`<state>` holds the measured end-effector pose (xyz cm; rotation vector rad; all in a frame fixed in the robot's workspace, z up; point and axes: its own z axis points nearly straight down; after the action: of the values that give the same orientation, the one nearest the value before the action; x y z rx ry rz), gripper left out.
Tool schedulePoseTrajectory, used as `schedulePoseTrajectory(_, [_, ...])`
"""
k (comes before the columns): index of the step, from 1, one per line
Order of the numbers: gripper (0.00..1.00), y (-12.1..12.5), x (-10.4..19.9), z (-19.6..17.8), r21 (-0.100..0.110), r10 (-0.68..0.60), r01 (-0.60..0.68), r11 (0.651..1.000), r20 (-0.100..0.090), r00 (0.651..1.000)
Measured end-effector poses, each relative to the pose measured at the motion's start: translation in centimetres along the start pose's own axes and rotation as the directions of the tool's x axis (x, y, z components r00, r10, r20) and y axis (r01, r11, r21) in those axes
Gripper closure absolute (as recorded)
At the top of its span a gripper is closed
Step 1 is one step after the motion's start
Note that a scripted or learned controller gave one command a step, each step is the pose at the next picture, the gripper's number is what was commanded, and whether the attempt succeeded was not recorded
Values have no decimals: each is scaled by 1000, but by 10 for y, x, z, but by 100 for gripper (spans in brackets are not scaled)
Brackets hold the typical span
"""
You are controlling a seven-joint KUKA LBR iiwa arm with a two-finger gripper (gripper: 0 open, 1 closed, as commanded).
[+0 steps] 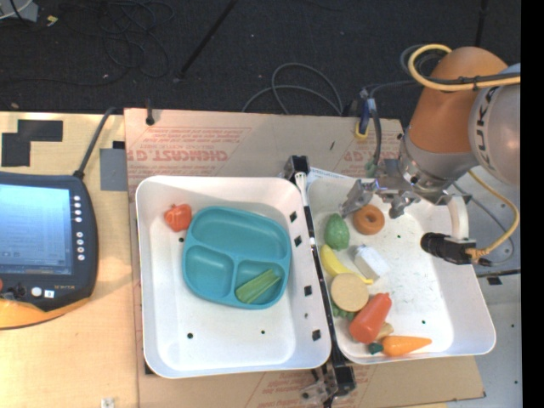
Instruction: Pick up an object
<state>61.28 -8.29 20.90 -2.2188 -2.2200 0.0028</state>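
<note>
A: Where's the gripper [380, 198] right now?

B: Over the back of the right bin [442, 313], reaching in from the right. The jaws stand spread wide and hold nothing; one finger points left toward the green fruit [337, 231], the other sits just behind the donut [369, 220].

A: So the donut is the target?

B: That's my guess. It lies just below the jaws, on the bin floor, a little apart from the pile, which gives the fingers room to come down either side.

A: And the rest?

B: Crowded along the left wall: banana [333, 260], a round slice [349, 292], a red pepper [371, 316], a carrot [405, 344]. They touch each other, so a clean grip there looks harder.

A: The left bin [161, 313]?

B: A teal tray [223, 249] with a green pod [258, 286] in one compartment, and a tomato [178, 218] beside the tray. Well apart from the arm.
</note>
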Motion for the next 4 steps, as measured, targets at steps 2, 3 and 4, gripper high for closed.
schedulePoseTrajectory(2, [0, 37, -56, 113, -18, -1, 1, 1000, 3, 1000])
schedulePoseTrajectory(3, [100, 38, -59, 100, -26, 1, -1, 1000, 9, 1000])
schedulePoseTrajectory(4, [100, -28, -38, 45, 0, 3, -3, 1000, -1, 1000])
